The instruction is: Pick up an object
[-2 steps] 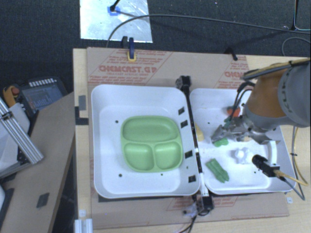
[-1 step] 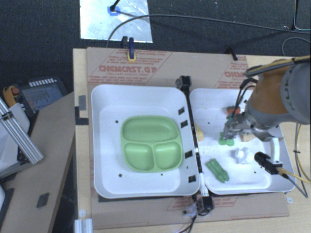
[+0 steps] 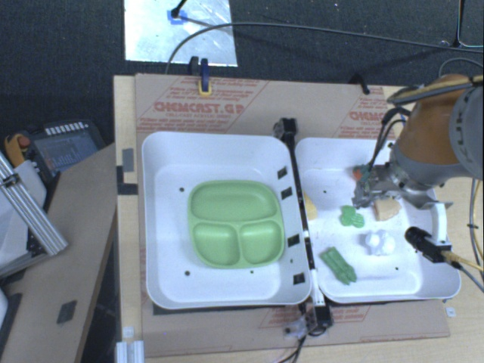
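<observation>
Reaching in from the right, the arm hangs over the right bin, its orange band above the wrist and its jaws lowered toward the bin floor near the middle of that bin; whether they stand open or closed cannot be told from this slant, and nothing is seen between them. Just below the jaws lies a small green toy, close to them, though contact cannot be judged. Beside it to the right sits a tan block, partly under the wrist. A white lump rests nearer the front edge of the tabletop, and a green leafy piece lies toward the bin's front left corner. A small orange bit shows by the jaws on their far side, and a yellow sliver hugs the bin's left wall. The left bin holds a green divided plate, lying flat about its middle, with three compartments. Both bins sit side by side on a cardboard sheet covering the tabletop, a black divider strip between them. A yellow clamp grips the sheet at the tabletop's far edge.
</observation>
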### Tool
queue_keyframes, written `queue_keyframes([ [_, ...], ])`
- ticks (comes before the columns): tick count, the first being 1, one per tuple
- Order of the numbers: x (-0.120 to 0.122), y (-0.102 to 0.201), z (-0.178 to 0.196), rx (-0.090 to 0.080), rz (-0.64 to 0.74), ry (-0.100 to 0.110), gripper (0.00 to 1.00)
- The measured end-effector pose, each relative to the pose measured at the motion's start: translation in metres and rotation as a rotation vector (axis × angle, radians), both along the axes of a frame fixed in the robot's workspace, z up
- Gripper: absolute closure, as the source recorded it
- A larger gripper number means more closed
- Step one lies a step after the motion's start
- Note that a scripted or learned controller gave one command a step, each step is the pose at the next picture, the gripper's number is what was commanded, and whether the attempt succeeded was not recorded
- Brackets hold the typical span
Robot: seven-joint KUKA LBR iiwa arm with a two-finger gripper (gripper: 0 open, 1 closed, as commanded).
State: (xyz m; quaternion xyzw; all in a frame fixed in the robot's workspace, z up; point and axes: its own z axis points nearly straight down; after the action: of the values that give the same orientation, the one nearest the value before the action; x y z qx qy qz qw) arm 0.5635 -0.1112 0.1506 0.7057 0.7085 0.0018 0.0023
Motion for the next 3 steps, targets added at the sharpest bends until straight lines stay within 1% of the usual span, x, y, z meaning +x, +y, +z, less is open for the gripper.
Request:
queue_keyframes([
  [1, -0.005, -0.003, 0.047, -0.001, -0.001, -0.001, 1.00],
  [2, 0.002, -0.005, 0.092, -0.001, 0.000, -0.001, 1.00],
  [3, 0.008, 0.038, 0.088, 0.002, 0.004, 0.003, 1.00],
])
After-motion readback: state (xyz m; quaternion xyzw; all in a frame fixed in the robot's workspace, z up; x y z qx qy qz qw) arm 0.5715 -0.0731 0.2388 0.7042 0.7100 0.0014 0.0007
